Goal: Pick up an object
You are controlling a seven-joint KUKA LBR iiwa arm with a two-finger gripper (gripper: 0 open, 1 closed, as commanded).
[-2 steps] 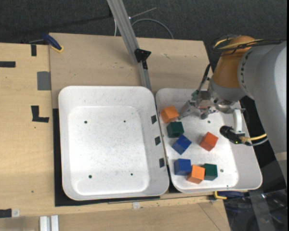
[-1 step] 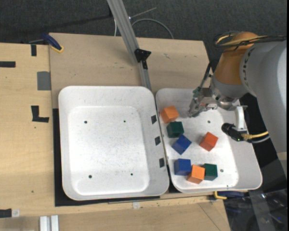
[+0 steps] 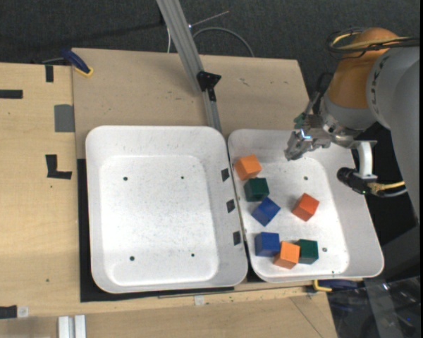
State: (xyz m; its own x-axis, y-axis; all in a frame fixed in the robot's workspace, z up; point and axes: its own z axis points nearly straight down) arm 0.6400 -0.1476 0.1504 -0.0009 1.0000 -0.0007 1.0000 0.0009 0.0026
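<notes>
We record seven blocks in the right bin [image 3: 359,255]. An orange block [image 3: 249,165] lies nearest the divide between bins, with a dark green block [image 3: 256,189] touching it just below and a blue block [image 3: 266,210] below that again. A red-orange block [image 3: 305,206] sits apart toward the bin's middle. At the near end a second blue block [image 3: 267,243], a second orange block [image 3: 288,254] and a second green block [image 3: 308,251] sit bunched together, touching.

The gripper [image 3: 297,146] hangs over the far end of the right bin, above bare white floor, well apart from every block and nearest the first orange one. We see nothing between its fingers; whether they are parted or closed we cannot tell at this size. The grey arm [image 3: 398,83], with its orange band [image 3: 352,83], enters from the right.

The left bin [image 3: 99,189] stands just beside the right one on the wooden bench [image 3: 28,210]. A metal pole [image 3: 187,41] slants across the bench's far side.
</notes>
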